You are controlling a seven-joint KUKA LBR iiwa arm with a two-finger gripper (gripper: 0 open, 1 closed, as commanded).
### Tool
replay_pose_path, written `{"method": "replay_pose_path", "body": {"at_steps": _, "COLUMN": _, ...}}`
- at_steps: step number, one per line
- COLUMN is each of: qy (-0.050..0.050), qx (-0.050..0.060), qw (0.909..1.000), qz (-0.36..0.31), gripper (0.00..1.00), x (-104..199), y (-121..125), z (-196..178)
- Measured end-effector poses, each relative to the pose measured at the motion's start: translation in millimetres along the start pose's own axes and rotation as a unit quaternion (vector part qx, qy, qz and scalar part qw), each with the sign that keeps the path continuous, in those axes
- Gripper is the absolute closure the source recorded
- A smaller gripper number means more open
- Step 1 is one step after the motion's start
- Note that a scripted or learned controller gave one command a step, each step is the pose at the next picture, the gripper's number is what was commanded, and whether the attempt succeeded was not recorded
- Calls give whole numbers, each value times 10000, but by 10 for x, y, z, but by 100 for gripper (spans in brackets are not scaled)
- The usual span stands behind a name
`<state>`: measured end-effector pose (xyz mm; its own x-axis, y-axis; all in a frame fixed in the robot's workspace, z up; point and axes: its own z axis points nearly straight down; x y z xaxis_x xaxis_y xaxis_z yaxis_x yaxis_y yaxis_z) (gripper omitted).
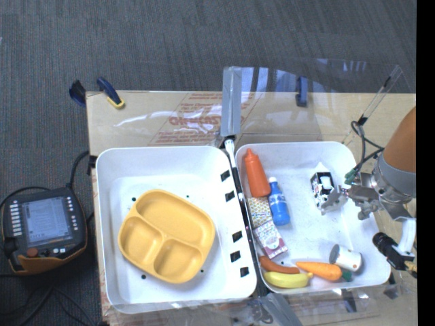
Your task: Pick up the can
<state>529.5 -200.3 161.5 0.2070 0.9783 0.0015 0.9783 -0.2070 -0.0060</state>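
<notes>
You've lifted nothing: can (345, 258) lies lower right in the right bin (299, 148), gripper (334, 199) above it, finger state unclear.

We see the small white can (346, 259) lying lower right, orange plastic carrot (319, 270) touching its left, bin wall (380, 267) close right; open white floor above it.

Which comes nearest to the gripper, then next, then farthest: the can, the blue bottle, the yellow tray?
From the gripper:
1. Can, right bin, near the front edge.
2. Blue bottle, right bin, towards the divider.
3. Yellow tray, left bin.
</notes>
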Motion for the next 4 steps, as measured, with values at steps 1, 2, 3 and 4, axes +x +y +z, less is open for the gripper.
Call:
{"method": "replay_pose_path", "body": {"at_steps": 1, "qy": 18, "qx": -15, "qw": 9997, "qz": -230, "gripper": 0, "x": -128, "y": -369, "z": 745}}
{"method": "replay_pose_path", "body": {"at_steps": 2, "qy": -2, "qx": -7, "qw": 9991, "qz": 417, "gripper": 0, "x": 541, "y": 162, "z": 530}}
{"method": "replay_pose_path", "body": {"at_steps": 3, "qy": 1, "qx": -7, "qw": 10000, "qz": -50, "gripper": 0, "x": 135, "y": -536, "z": 311}}
{"method": "replay_pose_path", "body": {"at_steps": 4, "qy": -5, "qx": -17, "qw": 9898, "qz": 1428, "gripper": 0, "x": 167, "y": 756, "z": 404}}
